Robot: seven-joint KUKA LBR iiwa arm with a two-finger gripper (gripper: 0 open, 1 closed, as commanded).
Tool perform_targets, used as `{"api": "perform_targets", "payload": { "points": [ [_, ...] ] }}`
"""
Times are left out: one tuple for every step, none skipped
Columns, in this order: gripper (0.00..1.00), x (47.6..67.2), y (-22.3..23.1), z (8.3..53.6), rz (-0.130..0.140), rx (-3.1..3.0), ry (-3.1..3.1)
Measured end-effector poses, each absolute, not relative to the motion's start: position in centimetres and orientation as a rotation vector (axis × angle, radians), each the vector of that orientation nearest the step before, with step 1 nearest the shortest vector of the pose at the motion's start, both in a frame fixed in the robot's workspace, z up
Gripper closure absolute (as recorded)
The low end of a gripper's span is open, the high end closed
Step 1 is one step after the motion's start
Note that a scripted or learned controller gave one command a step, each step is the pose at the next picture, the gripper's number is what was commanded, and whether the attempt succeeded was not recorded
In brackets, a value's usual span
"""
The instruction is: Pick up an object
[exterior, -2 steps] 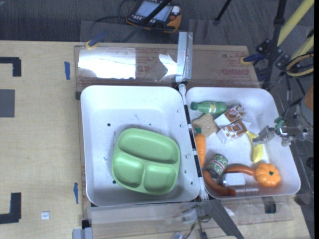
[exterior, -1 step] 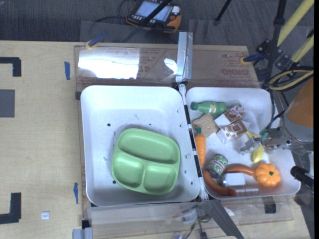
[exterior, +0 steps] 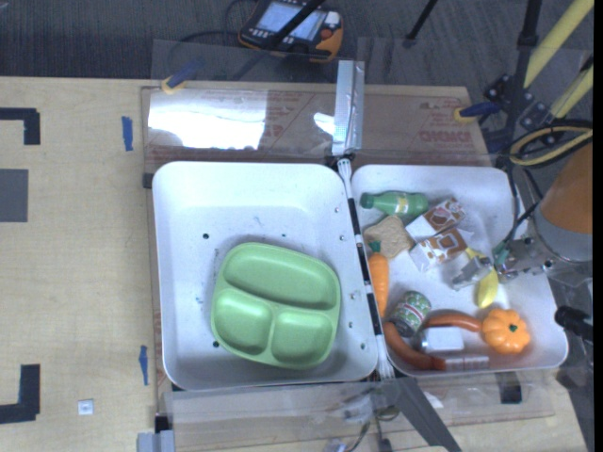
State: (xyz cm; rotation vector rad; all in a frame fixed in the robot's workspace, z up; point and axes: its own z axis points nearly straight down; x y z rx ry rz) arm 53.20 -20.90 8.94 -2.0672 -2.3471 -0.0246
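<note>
Grey metal near the right edge of the right bin (exterior: pixel 542 347) looks like the gripper (exterior: pixel 516 257), reaching in from the right with the orange band of the arm (exterior: pixel 572 201) above it. Whether it is open or closed I cannot tell; the tip is small and blurred against the clutter.

Just beside it lie a yellow piece, perhaps a banana (exterior: pixel 486 291), and a crumpled clear wrapper (exterior: pixel 464 269). Further out in the same bin are a small orange pumpkin (exterior: pixel 506 330) at the front right corner, a red curved piece (exterior: pixel 426 339), a can (exterior: pixel 409 313), a carrot (exterior: pixel 379 281) along the left wall, a slice of bread (exterior: pixel 389 237), a brown and white packet (exterior: pixel 443 234) and a green bottle (exterior: pixel 396 201) near the back edge. Any of these could be the object to pick.

Judging from this, nothing is lifted yet: every item appears to rest on the bin floor, so the grasp and the lift remain to be done.

In the left bin (exterior: pixel 179 252) sits a green divided tray (exterior: pixel 276 302), toward the front. Both bins stand on a pale wooden bench (exterior: pixel 75 252) with blue tape marks; behind it a handheld controller (exterior: pixel 287 26) lies on dark carpet.
</note>
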Motion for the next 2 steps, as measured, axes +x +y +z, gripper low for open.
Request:
{"api": "perform_targets", "payload": {
  "points": [
    [1.0,53.3,-21.4,9.8,-0.017,-2.083,-2.357],
    [1.0,57.0,-15.2,19.5,-0.001,-2.119,-2.321]
  ]
}}
